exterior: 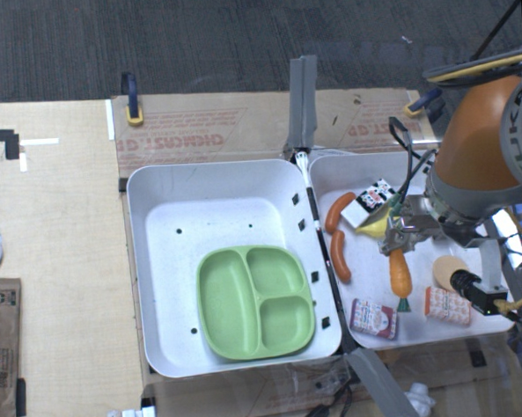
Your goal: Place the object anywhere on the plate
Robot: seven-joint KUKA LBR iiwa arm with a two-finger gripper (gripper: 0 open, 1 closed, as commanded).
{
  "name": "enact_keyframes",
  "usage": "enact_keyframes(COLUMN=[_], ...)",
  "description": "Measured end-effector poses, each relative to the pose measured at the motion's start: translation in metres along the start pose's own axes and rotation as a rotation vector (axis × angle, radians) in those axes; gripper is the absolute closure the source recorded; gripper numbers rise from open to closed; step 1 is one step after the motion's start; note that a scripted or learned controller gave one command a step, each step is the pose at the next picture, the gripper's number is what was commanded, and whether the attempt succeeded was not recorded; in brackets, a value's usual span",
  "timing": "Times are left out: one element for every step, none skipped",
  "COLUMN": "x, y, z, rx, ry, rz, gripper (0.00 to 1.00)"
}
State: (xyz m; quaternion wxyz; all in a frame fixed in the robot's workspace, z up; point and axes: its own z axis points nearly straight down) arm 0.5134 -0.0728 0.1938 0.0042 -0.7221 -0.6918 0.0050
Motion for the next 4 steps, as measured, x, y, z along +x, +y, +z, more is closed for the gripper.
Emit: enact_keyframes(x=[0.096,0.074,0.131,0.130], y=[0.005,0.021,0.009,0.009], z=[0.006,0.006,0.005,0.005], rx=[-0.004,-0.006,-0.005,-0.005], ry=[-0.001,-0.002,-0.002,-0.002], rz=[-0.142,-0.150,-0.472,-0.472], gripper=[1.00,1.00,1.00,0.00])
